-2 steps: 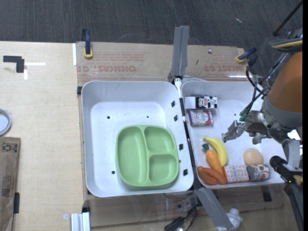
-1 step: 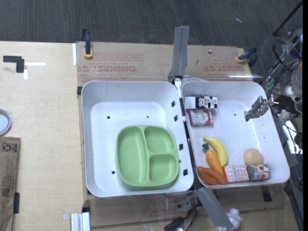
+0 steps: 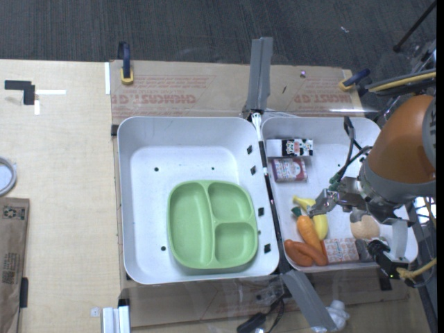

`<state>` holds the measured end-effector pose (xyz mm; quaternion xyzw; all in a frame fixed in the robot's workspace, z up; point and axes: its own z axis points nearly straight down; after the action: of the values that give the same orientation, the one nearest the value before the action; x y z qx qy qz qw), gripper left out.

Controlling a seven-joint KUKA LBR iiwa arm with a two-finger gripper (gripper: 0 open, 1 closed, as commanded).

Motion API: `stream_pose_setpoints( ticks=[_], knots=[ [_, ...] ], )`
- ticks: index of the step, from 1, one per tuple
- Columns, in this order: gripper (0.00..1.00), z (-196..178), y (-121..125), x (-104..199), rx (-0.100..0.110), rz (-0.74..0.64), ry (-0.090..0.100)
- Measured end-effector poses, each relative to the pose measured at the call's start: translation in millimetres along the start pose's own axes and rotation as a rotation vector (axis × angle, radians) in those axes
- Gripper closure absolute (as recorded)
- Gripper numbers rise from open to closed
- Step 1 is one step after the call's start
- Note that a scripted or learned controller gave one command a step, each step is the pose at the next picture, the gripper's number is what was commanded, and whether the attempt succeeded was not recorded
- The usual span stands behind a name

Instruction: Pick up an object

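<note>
Carrot (image 3: 309, 233) lying in right bin (image 3: 326, 126), slanting toward lower edge, just below gripper (image 3: 325, 202); touching banana (image 3: 316, 215) at upper end and red sausage-shaped piece (image 3: 298, 253) at lower left. Going by size: left bin (image 3: 139, 207) beside it, holding green divided plate (image 3: 211, 223) with three compartments, set toward lower right. Grey arm with orange band (image 3: 401, 148) reaching in over right bin's right half. Dark red packet (image 3: 288, 169) near bin's top left, small black-and-white carton (image 3: 297, 146) just above it. Pale patterned packet (image 3: 341, 249) by lower edge, beside carrot. Cream round piece (image 3: 365, 227) partly under wrist. Jaws: cannot tell whether apart or together; nothing seen between them.
</note>
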<state>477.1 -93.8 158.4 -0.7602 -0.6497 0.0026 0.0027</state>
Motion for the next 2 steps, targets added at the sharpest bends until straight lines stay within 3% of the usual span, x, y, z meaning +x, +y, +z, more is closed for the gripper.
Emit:
stream_pose_setpoints(
  ticks=[1,2],
  knots=[
    [0.00,31,45,6,-0.001,-0.043,-0.001],
    [0.00,70,1,-10,0.000,-0.165,0.001]
  ],
)
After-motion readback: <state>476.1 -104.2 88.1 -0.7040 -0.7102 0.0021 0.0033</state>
